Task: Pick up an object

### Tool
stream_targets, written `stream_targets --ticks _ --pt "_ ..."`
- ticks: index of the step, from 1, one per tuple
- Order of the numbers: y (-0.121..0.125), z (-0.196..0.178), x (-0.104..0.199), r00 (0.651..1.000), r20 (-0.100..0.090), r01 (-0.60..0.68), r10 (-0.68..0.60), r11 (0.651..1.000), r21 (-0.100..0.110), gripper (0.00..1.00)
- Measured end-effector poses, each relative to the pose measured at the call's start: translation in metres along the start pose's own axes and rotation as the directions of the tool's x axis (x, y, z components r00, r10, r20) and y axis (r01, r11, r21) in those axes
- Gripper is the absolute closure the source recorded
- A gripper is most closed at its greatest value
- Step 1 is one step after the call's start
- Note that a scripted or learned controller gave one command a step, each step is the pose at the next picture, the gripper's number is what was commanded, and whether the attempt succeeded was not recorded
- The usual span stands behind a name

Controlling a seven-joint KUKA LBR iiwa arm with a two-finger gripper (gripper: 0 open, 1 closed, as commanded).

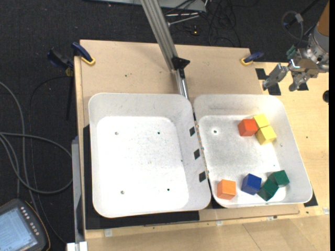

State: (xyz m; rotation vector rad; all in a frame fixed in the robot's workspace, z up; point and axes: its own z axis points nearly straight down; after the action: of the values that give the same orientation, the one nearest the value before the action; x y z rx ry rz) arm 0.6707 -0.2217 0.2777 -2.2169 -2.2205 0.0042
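The tool hangs at the upper right, above the bare worktop just beyond the far corner of the right bin, with its two fingers spread apart and nothing between them. My guess is that it sits there to stay out of the camera's line to the bins, so the blocks can be seen before a pick is chosen.

All the blocks lie in the right bin, in two loose groups. Near its far side an orange-red block touches a yellow block, and a second yellow block lies just beside them. Along the near edge sit an orange block, a blue block and two green blocks, one by the rim and the other touching it and the blue one.

The count: two yellow, two green, one blue, one orange, one orange-red, seven in all. The left bin holds no blocks.

The orange block stands a little apart from its neighbours, so I judge it the easiest to take; the green pair, crowded against the rim, looks harder
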Motion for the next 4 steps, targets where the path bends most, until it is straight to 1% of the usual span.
stream_targets --ticks 1,2,3,4 --pt "0.000 -0.003 0.001 1.000 0.002 0.002 -0.002 1.000 -0.003 0.00" --pt "-0.008 0.056 0.006 1.000 0.000 -0.001 0.001 1.000 0.001 0.00" --pt "-0.006 0.099 0.006 1.000 0.001 0.001 -0.001 1.000 -0.001 0.00" --pt "0.000 0.161 0.007 1.000 0.001 0.002 -0.002 1.000 -0.001 0.00"
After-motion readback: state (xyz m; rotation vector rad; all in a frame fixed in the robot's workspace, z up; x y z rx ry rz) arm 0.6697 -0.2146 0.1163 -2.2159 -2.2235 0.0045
